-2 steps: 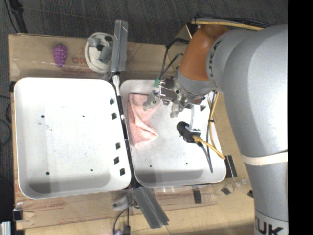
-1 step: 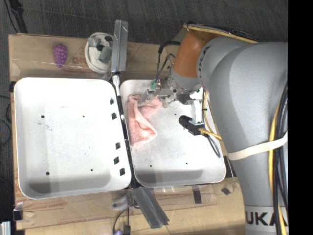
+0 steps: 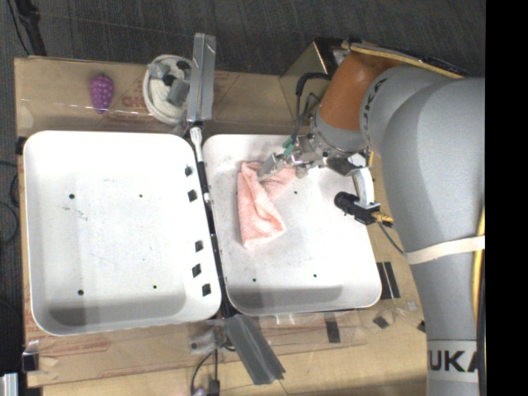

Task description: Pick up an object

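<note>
A pink cloth lies crumpled in the upper left part of the right bin. Its upper right corner is drawn up toward my gripper, which has come in from the right and sits low over the bin's back area. The fingers are shut on that corner of the cloth, while the rest of it still rests on the bin floor.
The left bin stands beside the right one, with a dark divider between them. Behind the bins, on the bench, sit a small purple object and a white coil next to a grey upright bar.
</note>
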### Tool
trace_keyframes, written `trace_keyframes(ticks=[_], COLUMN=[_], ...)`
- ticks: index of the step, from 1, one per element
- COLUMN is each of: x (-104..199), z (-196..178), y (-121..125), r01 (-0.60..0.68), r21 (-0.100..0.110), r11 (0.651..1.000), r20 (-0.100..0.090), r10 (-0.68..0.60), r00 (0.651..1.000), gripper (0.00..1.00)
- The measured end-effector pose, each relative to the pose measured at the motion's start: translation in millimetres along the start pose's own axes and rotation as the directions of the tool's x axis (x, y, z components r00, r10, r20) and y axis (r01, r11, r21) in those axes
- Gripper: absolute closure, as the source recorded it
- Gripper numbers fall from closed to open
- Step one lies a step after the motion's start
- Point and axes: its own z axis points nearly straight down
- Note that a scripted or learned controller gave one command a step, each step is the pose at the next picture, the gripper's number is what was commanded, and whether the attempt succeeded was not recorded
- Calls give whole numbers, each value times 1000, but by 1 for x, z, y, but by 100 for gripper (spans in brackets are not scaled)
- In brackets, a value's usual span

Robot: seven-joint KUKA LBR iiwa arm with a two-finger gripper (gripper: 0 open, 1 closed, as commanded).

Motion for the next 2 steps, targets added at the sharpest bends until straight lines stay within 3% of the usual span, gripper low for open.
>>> trace_keyframes(ticks=[1, 2], x=[0, 1], z=[0, -11], y=[0, 2], r01=[0, 5], r21=[0, -2], r11=[1000, 1000], r20=[0, 0], r10=[0, -5], r00=[1000, 1000], gripper=[0, 100])
